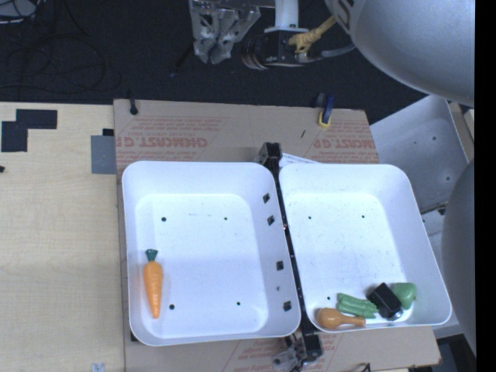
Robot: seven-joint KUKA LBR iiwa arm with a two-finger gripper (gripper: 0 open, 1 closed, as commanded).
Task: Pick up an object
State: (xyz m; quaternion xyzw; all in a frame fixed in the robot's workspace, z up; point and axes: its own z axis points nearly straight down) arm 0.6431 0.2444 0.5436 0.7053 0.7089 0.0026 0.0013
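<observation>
An orange carrot (153, 286) with a green top lies near the front left corner of the left bin (194, 178). In the front right corner of the right bin (349, 178) several things huddle together: a green pod (356, 304), a black block (385, 301), a green piece (405, 291) and a tan gourd-shaped toy (338, 318). My gripper (216, 46) hangs high at the back, beyond the far edge of the bins and above the dark floor. It is far from every object and nothing shows in it.
The bins sit on a cardboard sheet (232, 134) over a wooden bench (54, 231). A black divider with clips (280, 239) runs between the bins. The grey arm (411, 29) fills the upper right. A blue and yellow clamp (325, 109) stands at the cardboard's back edge.
</observation>
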